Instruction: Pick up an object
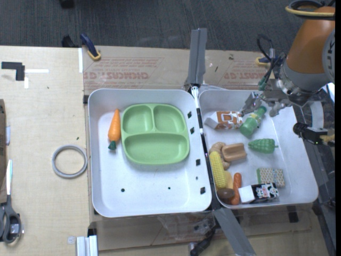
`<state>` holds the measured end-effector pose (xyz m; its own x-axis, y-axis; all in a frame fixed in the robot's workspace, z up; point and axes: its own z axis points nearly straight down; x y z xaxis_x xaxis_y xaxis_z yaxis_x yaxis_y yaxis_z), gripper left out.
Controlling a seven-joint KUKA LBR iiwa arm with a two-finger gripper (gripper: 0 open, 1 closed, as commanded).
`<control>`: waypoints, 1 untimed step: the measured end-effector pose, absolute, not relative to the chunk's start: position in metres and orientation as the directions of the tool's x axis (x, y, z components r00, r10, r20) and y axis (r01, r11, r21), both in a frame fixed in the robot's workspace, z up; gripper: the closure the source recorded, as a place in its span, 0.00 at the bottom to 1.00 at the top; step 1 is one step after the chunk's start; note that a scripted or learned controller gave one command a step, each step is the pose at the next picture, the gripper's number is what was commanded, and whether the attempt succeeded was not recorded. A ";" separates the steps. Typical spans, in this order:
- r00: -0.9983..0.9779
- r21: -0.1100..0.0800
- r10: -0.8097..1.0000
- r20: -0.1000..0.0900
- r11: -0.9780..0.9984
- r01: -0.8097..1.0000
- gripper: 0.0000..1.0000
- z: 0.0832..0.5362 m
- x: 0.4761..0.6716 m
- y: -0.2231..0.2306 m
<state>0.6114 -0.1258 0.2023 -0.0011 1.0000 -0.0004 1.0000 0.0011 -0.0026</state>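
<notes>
Two white bins sit on the bench, and the gripper (pixel 258 104) hangs by the right bin's (pixel 305 159) far edge (jaw state unreadable) beside a green bottle (pixel 252 121), seemingly lined up to grasp it.

Object: green bottle (pixel 251 122), tilted, lying in the right bin (pixel 298 159), just beside the carton (pixel 228 120).

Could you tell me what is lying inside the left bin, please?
The left bin holds a green divided plate and a toy carrot beside the plate's left edge. Whatever bin floor lies under the plate is covered.
</notes>
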 end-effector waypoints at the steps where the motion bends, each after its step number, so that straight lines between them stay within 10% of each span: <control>1: -0.013 0.000 1.000 0.000 0.013 1.000 0.00 0.092 0.579 -0.198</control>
<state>0.5793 -0.1977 0.0917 -0.0128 0.9999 -0.0003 0.9999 0.0128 -0.0005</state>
